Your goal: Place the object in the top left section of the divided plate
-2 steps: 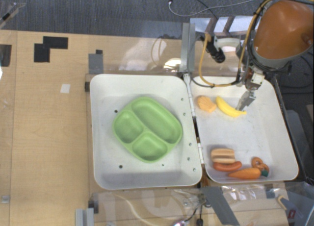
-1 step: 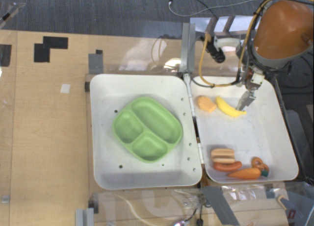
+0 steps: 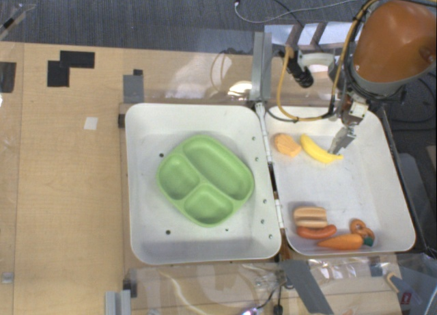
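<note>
The banana (image 3: 321,151) lay in the right bin (image 3: 382,190); the hand (image 3: 340,143) hovered just beside it, grip state unclear.

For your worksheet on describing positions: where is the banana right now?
In the camera view, the banana lies in the upper part of the right bin, just right of an orange toy food piece, with the end effector at its right end.

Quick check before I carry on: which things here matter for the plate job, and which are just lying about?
In the job:
- green divided plate, in the left bin
- gripper, down beside the banana, likely the object

Lying about, right bin:
- orange lump
- hot dog
- red sausage
- carrot
</note>
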### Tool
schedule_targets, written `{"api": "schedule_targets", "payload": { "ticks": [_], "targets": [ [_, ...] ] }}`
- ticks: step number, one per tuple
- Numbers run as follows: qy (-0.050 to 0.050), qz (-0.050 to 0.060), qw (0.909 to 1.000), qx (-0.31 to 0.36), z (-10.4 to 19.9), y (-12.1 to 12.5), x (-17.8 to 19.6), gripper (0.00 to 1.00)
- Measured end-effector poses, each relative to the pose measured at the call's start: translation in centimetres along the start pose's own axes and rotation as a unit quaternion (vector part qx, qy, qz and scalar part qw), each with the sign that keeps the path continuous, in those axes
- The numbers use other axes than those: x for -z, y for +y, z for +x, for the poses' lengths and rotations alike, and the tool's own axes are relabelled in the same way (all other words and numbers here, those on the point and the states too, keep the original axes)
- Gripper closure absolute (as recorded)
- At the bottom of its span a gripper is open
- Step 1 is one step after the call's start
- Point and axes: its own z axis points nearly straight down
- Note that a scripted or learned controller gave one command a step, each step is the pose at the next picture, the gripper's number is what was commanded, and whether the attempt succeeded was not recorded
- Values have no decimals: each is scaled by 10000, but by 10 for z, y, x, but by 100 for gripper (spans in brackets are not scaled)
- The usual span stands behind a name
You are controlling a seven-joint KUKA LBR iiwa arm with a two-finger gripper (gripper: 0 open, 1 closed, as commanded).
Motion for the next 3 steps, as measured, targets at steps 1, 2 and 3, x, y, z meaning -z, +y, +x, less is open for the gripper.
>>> {"api": "schedule_targets", "payload": {
  "ticks": [1, 2, 3],
  "targets": [
    [0, 0, 10000, 0, 0, 0, 0, 0],
    [0, 0, 10000, 0, 0, 0, 0, 0],
    [-1, 0, 10000, 0, 0, 0, 0, 0]
  ]
}}
